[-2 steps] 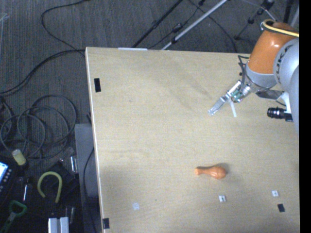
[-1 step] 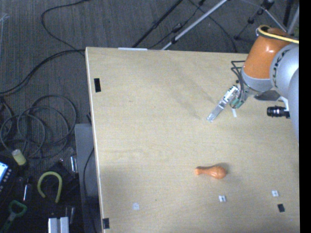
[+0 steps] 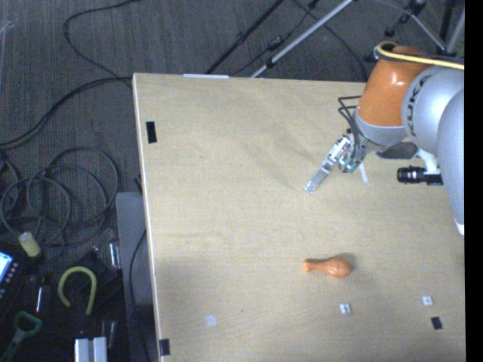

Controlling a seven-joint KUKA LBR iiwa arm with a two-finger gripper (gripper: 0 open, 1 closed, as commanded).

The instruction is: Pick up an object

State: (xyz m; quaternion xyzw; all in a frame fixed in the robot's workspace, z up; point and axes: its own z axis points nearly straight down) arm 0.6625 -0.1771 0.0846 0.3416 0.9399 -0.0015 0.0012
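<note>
Orange object [image 3: 328,266], bulb-shaped with a thin neck pointing left, lies on its side on the bench [image 3: 226,225], in the near right part of the top. Nothing touches it, and bare wood surrounds it.

Nearer than the object, a few small tags [image 3: 345,308] sit flat on the wood toward the right corner, two pale and one dark. A black mark [image 3: 164,346] sits on the near left edge of the bench. On the floor to the near left, a green U-shaped tool [image 3: 78,285] lies among coiled cables [image 3: 53,194].

Farther back and a little right of the object, well apart from it, the gripper [image 3: 337,184] hangs over the bench. One long pale finger [image 3: 321,176] slants down to the left. A shorter white one shows to its right. The two look spread apart, with nothing between them. The gripper is near the right side of the bench, about midway from near to far.

Above the gripper the orange band [image 3: 389,89] wraps the wrist, and the grey arm [image 3: 445,134] runs off to the right.

A second black mark [image 3: 151,132] lies by the far left edge of the bench. Beyond the far edge, on dark carpet, thin stand legs [image 3: 317,21] and more cables cross the floor.
</note>
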